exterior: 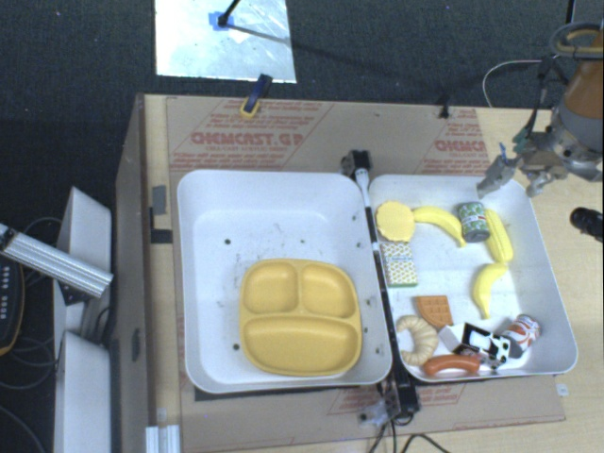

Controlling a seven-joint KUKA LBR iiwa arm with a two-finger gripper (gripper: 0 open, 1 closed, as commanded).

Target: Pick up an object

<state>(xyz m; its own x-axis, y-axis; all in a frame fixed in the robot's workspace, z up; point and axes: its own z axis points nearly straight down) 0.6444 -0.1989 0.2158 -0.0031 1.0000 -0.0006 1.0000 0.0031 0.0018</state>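
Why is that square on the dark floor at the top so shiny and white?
In the camera view, the shiny sheet on the floor throws back light as glare; the white bins look bright and evenly lit, while the gripper looks slightly soft.

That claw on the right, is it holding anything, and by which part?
Nothing. The gripper hangs open over the right bin's far corner, with nothing between its fingers. The can lies apart from it.

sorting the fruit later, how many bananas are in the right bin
3, all in the right bin: one banana at the top beside the green can, one just right of that can, one lower down. Clutter near the front could hide more.
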